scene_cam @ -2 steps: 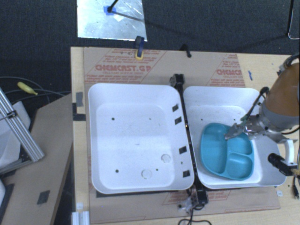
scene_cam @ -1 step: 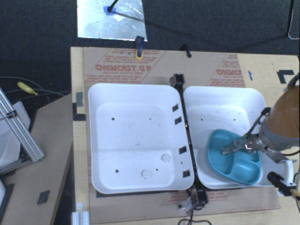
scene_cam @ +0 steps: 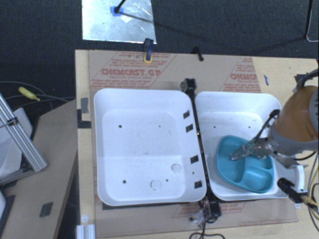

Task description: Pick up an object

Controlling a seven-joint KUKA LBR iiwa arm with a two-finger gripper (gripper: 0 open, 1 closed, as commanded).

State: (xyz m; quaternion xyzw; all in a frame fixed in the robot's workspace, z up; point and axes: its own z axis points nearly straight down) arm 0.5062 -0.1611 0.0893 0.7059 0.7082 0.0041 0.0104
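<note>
Teal glossy plastic divided tray (scene_cam: 247, 173) in right shallow white bin (scene_cam: 234, 106); metal two-finger gripper (scene_cam: 236, 156) over tray, finger state indeterminate.

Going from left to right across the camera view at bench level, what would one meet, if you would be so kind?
Left white bin → black divider strip between the bins → teal divided tray in the right white bin → gripper over the tray → arm's orange band.

Glossy teal plastic tray (scene_cam: 249, 176) in smooth matt white plastic bin (scene_cam: 239, 106)
</note>
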